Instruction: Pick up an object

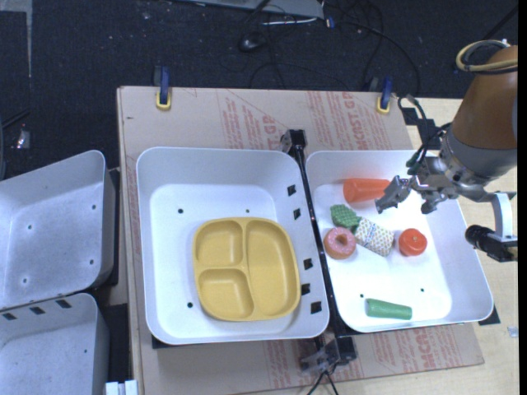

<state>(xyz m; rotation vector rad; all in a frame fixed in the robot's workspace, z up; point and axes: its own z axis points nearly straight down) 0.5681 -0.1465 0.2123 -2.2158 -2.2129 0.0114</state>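
- Left bin: a yellow tray with three compartments lies in it, well apart from the gripper.
- Right bin, left part: a green block and a pink donut, touching or nearly so; a green cylinder lies near the front wall, long axis left-right.
- Middle: a checkered block, an orange ball just beside it, and an orange carrot behind, long axis left-right.
- Gripper: fingers spread wide, holding nothing, hovering at the carrot's right end. The carrot is the likeliest pick, lying just left of the fingers with nothing between.
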